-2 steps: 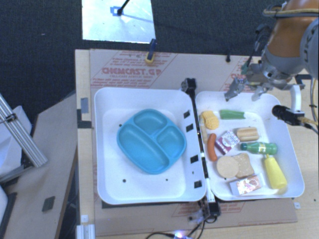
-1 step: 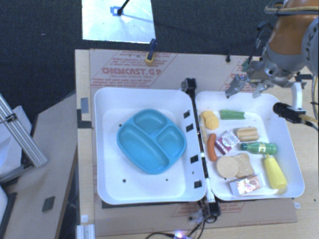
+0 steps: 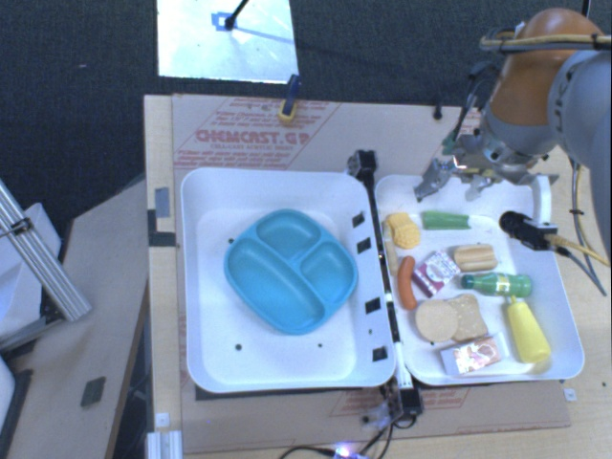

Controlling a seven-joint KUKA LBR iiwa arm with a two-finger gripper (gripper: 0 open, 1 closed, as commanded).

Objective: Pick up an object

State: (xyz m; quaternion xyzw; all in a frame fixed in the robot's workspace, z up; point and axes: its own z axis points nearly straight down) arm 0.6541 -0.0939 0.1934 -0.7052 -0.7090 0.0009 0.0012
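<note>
Your arm (image 3: 550,75) comes in from the right at the top of the view, grey with the orange band bulging above the wrist. It bends down and to the left, ending in the gripper (image 3: 451,182). You can see the two fingers spread apart, pointing down-left, with nothing between them.

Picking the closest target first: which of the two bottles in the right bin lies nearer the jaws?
The green bottle, lying on its side mid-bin. The yellow bottle sits lower, toward the bin's front corner, farther from the gripper at the back rim.
</note>
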